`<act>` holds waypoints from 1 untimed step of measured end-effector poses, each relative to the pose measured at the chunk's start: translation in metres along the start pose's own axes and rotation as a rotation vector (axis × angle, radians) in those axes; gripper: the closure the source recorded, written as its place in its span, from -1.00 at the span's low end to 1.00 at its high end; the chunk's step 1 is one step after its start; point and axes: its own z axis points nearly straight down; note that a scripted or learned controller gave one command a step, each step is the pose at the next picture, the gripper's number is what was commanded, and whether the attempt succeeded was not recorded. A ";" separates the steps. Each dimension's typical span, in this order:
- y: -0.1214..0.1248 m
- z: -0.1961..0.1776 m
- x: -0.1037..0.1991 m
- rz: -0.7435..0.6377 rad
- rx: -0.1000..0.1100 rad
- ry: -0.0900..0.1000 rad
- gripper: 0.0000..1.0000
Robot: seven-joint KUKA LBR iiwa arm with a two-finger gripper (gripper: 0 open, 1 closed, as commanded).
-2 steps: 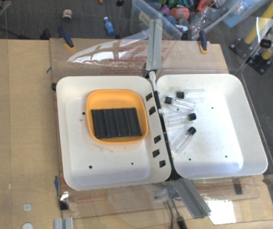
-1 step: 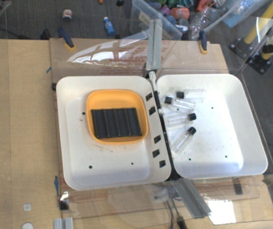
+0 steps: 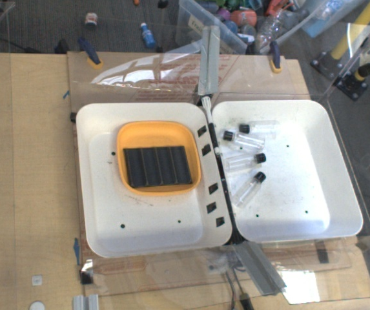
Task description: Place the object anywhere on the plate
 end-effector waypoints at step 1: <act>0.000 0.000 0.000 -0.200 0.000 -0.001 1.00</act>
